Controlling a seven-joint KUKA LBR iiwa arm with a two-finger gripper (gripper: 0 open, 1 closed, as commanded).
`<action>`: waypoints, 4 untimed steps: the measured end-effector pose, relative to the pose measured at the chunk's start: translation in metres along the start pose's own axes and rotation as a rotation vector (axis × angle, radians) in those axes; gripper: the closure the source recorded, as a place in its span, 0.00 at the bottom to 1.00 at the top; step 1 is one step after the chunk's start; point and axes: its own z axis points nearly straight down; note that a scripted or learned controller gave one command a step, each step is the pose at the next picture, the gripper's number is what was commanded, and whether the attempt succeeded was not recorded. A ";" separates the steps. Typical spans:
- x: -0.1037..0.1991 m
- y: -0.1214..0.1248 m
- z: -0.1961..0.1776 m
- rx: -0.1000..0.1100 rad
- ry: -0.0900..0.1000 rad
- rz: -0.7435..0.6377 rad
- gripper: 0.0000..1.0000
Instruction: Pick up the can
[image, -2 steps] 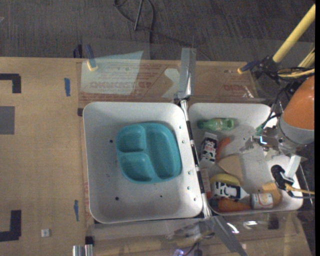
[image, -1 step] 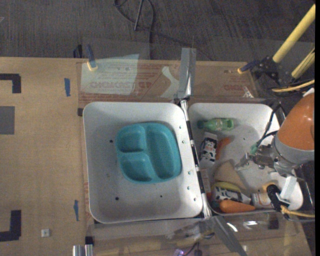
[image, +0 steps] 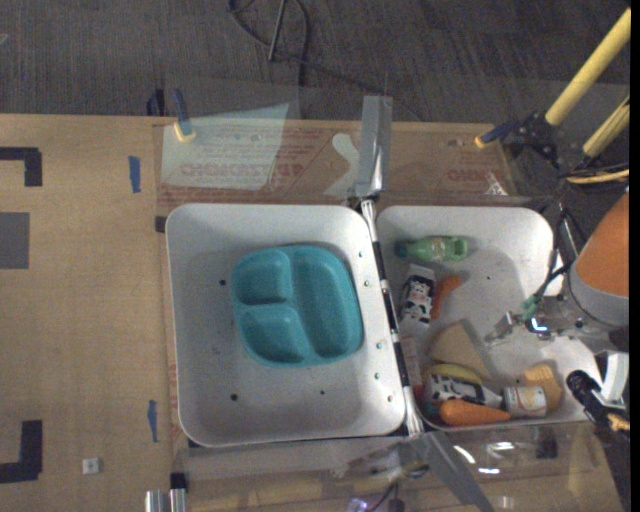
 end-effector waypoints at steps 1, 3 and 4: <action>0.067 -0.007 0.008 -0.013 -0.002 0.286 0.00; 0.011 -0.023 0.008 -0.012 -0.001 0.256 0.00; 0.088 -0.006 0.008 -0.014 -0.002 0.429 0.00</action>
